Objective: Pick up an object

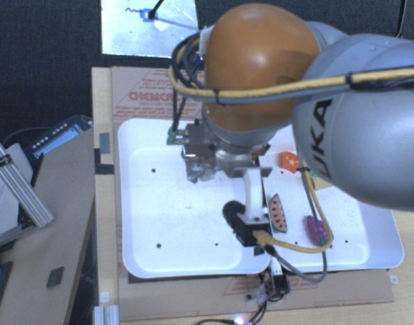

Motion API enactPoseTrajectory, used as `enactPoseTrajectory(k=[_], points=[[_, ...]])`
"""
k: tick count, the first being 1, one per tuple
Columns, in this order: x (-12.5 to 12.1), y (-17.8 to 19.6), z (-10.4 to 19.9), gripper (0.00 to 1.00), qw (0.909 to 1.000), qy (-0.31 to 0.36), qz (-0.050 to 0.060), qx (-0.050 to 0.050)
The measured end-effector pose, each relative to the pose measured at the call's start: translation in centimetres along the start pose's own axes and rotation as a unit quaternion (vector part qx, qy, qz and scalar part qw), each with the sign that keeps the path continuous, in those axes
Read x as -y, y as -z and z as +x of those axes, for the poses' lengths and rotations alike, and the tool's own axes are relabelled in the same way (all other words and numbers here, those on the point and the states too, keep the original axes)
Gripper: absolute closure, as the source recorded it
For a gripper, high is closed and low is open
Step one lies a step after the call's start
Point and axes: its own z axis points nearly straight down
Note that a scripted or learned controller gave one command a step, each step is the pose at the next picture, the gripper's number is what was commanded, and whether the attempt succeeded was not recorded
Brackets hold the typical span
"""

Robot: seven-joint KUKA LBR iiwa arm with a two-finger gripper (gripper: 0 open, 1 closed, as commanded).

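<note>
My gripper [197, 170] hangs low over the back of the left white bin [159, 215], largely covered by the orange wrist band and the grey arm above it. A watermelon-slice toy [278, 213] lies near the divide between the two bins, to the right of the gripper. Further right, a purple object [316, 229] rests in the right bin [376, 249]. A small orange object [288, 160] peeks out beside the arm toward the back. I see nothing held in the gripper.
The bins sit on a cardboard sheet [142, 90] on the bench. A shiny metal plate [135, 15] lies behind them. A slanted aluminium rail [17, 188] and a grey device [61, 134] stand at the left.
</note>
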Motion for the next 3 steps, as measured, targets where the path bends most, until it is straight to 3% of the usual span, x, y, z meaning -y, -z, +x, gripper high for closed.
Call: enactPoseTrajectory(k=[1, 2, 3], points=[[-0.2, -8.1, 1.9, 1.00, 1.0000, 0.001, -0.004, -0.002], [-0.4, -6.5, 1.8, 1.00, 1.0000, 0.001, -0.008, -0.004], [-0.3, -11.7, 1.8, 1.00, 1.0000, 0.001, -0.005, -0.003]])
